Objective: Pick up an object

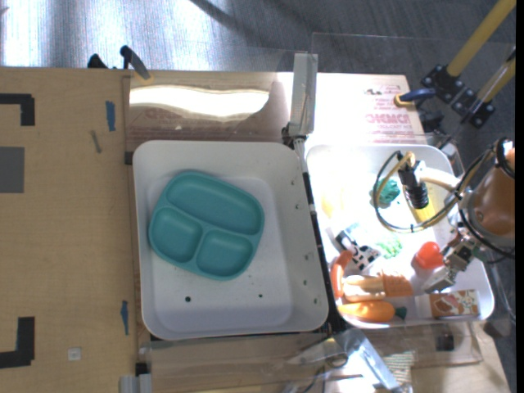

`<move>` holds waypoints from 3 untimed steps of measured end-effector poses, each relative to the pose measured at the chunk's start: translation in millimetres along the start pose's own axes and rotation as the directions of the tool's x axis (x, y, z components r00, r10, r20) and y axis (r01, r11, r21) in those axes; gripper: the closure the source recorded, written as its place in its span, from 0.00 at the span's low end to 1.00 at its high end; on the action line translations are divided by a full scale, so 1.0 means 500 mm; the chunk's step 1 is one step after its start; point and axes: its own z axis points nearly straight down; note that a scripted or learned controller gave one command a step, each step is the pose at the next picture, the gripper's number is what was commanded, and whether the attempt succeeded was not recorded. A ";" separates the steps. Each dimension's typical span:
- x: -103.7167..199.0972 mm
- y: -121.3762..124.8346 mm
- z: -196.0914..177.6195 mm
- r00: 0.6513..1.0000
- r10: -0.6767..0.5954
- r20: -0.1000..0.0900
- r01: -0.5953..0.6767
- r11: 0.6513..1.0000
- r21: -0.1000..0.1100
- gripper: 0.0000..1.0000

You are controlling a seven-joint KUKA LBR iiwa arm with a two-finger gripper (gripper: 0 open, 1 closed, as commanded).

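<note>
teal plate [206,223] in left bin [164,305]; toys, perhaps carrots [368,309], in right bin [483,305].

The teal divided plate [206,224] in the left bin [164,301] looks like smooth plastic with a soft, low sheen; the bin itself reads as matt white plastic, lightly speckled; the right bin [327,170] is glossier, washed out by glare at its upper part; the panel [61,219] along the left of the frame looks like matt brown cardboard; the orange carrot [368,309] at lower right seems shiny plastic.
</note>
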 end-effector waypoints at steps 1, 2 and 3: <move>0.017 0.007 0.011 0.927 -0.373 0.032 0.373 0.928 -0.013 0.00; 0.016 0.021 0.015 0.875 -0.482 0.037 0.483 0.876 -0.009 0.00; 0.022 0.016 0.017 0.869 -0.492 0.047 0.493 0.870 -0.011 0.00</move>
